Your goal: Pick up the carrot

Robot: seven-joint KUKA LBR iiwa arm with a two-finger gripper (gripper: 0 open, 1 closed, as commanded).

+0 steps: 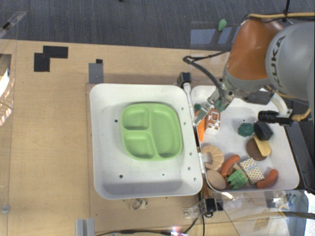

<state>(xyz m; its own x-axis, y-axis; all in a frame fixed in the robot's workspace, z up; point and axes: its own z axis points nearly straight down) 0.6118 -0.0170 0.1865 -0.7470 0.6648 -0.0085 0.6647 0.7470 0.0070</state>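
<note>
I am logging the gripper (215, 103) hanging over the left edge of the right bin (285, 154); I cannot tell its state from this slant. The carrot (200, 127) is lying just below and left of it, against the bin's left wall, partly hidden. Crowding close, a white-and-brown patterned piece (213, 120) is sitting just beneath the gripper, a round sliced piece (213, 155) further below, and the green divided plate (150, 131) is resting well to its left.

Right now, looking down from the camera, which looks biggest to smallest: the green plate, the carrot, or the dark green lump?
1. Green plate, by far the largest.
2. Carrot and dark green lump: unsure, since the gripper hides part of the carrot.
</note>
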